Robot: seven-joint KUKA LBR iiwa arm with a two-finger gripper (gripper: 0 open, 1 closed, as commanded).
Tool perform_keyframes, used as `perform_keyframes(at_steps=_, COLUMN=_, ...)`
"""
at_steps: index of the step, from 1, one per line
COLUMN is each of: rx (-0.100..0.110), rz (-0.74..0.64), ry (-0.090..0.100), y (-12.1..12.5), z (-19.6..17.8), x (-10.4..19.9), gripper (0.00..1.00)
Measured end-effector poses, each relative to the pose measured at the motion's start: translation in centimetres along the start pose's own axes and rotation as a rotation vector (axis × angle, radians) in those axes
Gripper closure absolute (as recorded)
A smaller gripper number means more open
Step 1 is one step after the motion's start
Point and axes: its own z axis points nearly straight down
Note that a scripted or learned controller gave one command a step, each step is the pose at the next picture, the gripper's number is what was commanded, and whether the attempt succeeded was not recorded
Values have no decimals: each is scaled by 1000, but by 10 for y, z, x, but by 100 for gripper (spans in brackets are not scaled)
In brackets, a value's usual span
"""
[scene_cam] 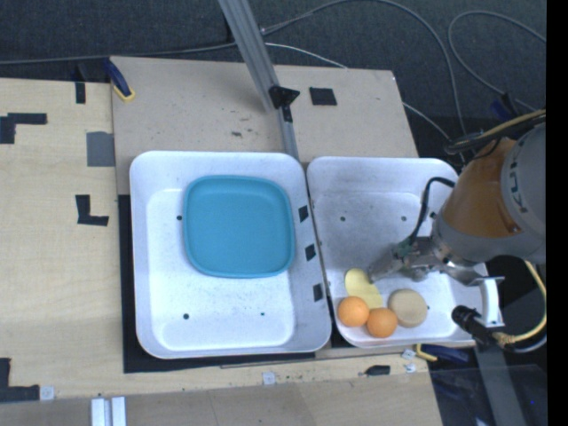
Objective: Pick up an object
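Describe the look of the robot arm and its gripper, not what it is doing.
The arm is grey and rounded, with a broad orange band above the wrist. A black cable loops beside it, and a yellow cable trails below. The gripper is dark grey metal, small and angular.

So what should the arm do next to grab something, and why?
Probably dip a little lower toward the yellow piece. The gripper hangs in the right bin just beside it, with nothing seen held, and that piece is nearer than the two oranges or the beige ball.
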Motion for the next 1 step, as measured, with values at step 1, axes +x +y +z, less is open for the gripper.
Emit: perform_keyframes(at_steps=1, rx=-1, rz=0, ry=-1, y=0, z=-11, x=-1, gripper=100)
